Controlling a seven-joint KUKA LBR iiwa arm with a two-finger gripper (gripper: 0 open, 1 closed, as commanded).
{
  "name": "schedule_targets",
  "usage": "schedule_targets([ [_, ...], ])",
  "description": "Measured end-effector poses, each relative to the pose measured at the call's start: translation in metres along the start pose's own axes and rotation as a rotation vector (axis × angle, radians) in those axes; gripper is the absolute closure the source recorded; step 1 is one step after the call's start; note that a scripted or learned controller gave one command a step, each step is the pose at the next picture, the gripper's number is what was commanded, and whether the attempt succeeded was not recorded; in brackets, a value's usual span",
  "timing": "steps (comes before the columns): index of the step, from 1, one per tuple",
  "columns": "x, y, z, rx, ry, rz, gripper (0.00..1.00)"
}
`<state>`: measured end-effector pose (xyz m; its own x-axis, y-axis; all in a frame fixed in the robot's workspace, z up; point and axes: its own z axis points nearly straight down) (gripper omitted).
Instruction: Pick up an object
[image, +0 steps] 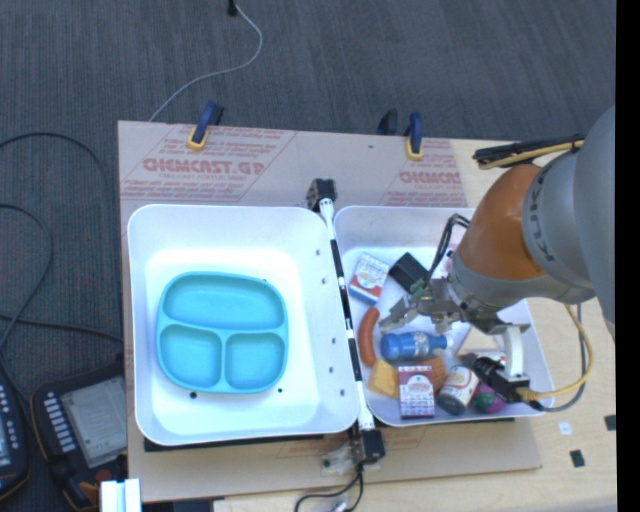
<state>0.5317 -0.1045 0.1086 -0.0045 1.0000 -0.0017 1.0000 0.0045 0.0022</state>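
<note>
Low in the right bin, with the tool hanging just above a blue bottle lying on its side near the bin's centre. Fingers spread wide, nothing between them. Crowded around the bottle: a sausage at nine o'clock, a red box at six, a small can at five, a black block at twelve. Probably light, stiff and smooth, so prone to rolling or slipping; best gripped across the round body at mid-length, away from the white cap. In the left bin, a blue divided plate, well apart.
</note>
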Motion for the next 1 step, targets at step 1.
schedule_targets([
  [1, 0.0010, 0.0005, -0.0067, 0.004, 0.002, -0.002, 1.00],
])
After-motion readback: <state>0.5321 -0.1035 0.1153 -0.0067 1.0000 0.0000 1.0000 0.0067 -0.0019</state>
